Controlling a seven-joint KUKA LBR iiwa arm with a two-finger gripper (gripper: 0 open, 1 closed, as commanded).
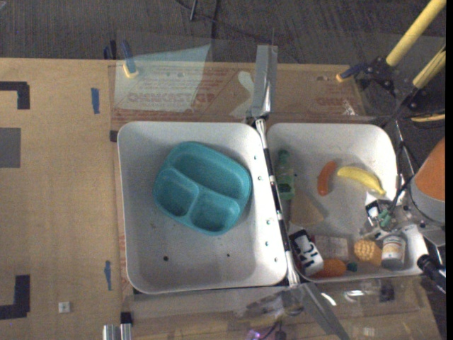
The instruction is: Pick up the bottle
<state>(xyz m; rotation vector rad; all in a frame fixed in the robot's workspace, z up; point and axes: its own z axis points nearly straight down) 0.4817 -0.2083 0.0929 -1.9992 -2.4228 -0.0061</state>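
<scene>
Green bottle [284, 176] lying on its side in the right bin [333, 132], at the bin's 9 o'clock edge. Its long axis runs from 12 to 6 o'clock, parallel to the bin's left wall and pressed close against it. Which end carries the cap cannot be told. The wall and the divider between the bins close off the bottle's 9 o'clock side. Its 3 o'clock side faces a strip of bare white floor.

Across that strip, toward 3 o'clock, lie an orange carrot-like piece [325, 178] and, just beyond it, a banana [361, 179]. Toward 5 o'clock of the bottle, along the bin's near wall, sit a black-and-white pack [306, 251], a small orange piece [334, 266], a yellow corn-like piece [367, 250] and a small jar [393, 251].

The gripper [381, 219] stands over the bin's 4 o'clock corner, just above the corn-like piece and the jar and well apart from the bottle. Whether it is spread or closed cannot be told, and nothing is seen held in it.

The left bin [129, 190] holds a teal divided plate [203, 186]. Both bins rest on a brown tabletop [56, 190].
</scene>
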